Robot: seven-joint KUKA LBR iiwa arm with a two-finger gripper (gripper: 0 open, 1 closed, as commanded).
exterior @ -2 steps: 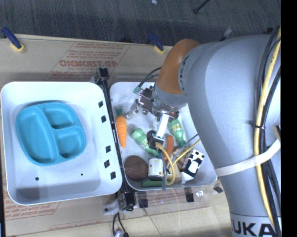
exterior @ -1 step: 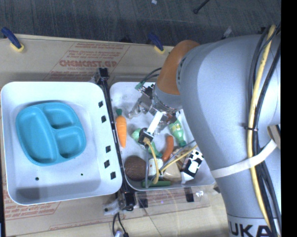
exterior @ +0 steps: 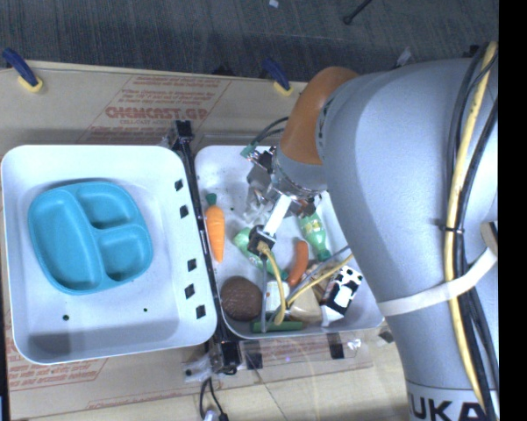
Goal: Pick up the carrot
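You have two white bins, one blue plate, one carrot and one gripper to mind. The left bin [exterior: 22, 261] holds only the blue plate [exterior: 89, 235], which has three compartments.

The right bin [exterior: 217, 167] is crowded. The carrot [exterior: 215, 233] lies lengthwise just beside its 9 o'clock wall. A brown lump [exterior: 240, 296] sits at the carrot's 5 o'clock and a small green piece [exterior: 244, 239] at its 3 o'clock. Further toward 3 o'clock are a shorter orange piece [exterior: 298, 260], one green bottle [exterior: 314, 230] and one black-and-white toy [exterior: 342, 289].

The gripper [exterior: 259, 193] hangs at the carrot's 2 o'clock, apart from it. You cannot tell whether it is wide or narrow.

Bare floor shows at the bin's 12 o'clock end.
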